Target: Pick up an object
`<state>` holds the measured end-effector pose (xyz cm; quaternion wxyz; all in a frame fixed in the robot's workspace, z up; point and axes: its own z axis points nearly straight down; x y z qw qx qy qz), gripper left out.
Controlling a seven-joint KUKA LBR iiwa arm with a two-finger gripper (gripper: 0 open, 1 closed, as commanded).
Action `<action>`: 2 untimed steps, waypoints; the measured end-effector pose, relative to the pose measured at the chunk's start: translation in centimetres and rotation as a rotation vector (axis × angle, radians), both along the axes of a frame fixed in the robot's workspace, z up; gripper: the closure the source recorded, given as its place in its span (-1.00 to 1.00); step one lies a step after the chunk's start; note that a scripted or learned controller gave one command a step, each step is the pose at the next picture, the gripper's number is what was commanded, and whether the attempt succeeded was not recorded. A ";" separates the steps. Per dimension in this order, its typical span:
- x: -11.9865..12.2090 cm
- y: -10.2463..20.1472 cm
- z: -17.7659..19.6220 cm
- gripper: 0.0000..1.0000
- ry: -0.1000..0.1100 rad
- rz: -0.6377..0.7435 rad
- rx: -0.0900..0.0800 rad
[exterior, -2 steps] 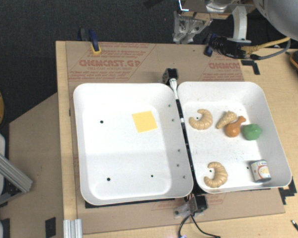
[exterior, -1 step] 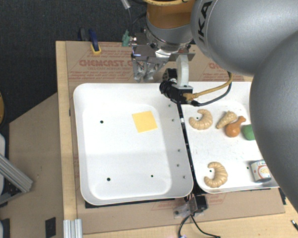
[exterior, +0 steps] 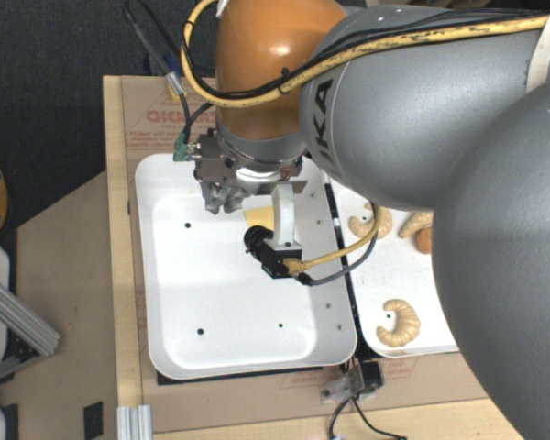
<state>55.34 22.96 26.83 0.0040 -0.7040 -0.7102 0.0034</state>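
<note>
Nearest the camera, a pale curled piece (exterior: 399,323) is lying in the right bin (exterior: 394,275), well apart from the arm. Beside it, the left bin (exterior: 220,314) is taking the arm's reach. Farther back in that bin, a yellow object (exterior: 257,216) is peeking out from under the wrist, and the pincer (exterior: 218,196) is hanging low just to its left. I am not able to tell whether the pincer is released or clenched.

The risk, as I am judging it, is that the pincer is sitting off to one side of the yellow object. A grab from here may be closing on air or nudging the piece away. Farther still, more pale pieces (exterior: 367,224) are lying in the right bin, away from the pincer.
</note>
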 end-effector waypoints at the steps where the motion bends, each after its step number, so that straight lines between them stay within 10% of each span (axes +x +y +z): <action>1: 8.5 -0.6 -5.6 1.00 -0.014 -0.010 -0.001; 2: 11.5 -0.5 7.1 1.00 -0.027 -0.007 0.004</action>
